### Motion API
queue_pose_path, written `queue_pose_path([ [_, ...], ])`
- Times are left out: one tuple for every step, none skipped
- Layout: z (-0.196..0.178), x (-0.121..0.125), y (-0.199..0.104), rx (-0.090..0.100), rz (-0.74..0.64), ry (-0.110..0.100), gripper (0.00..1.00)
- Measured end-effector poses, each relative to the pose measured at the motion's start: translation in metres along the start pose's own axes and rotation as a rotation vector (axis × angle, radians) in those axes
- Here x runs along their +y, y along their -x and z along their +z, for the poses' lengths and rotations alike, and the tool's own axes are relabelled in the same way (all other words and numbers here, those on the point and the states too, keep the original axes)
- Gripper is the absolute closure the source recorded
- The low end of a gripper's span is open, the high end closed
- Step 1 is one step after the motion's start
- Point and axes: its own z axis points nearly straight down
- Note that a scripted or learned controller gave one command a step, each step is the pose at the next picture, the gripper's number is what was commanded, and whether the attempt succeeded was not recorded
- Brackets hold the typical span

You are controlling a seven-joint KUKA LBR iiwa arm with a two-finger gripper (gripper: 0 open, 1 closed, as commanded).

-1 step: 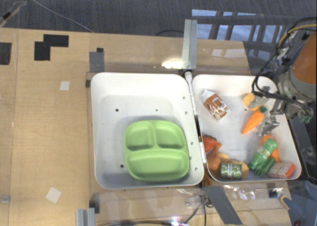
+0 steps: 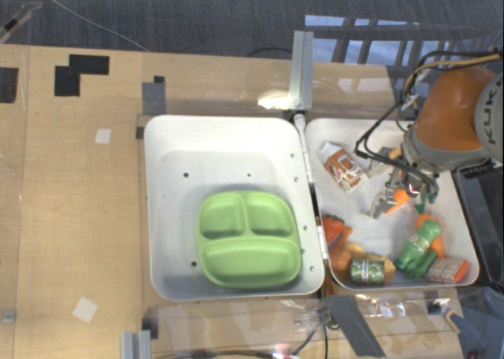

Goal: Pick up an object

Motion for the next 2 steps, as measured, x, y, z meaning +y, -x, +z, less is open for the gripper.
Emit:
queue_pose_path([
  [-0.014,0.002,0.004,-0.012,-0.009,-0.001,1.00],
  [-0.148,-0.048,0.072,-0.006,0.014,-0.003,1.00],
])
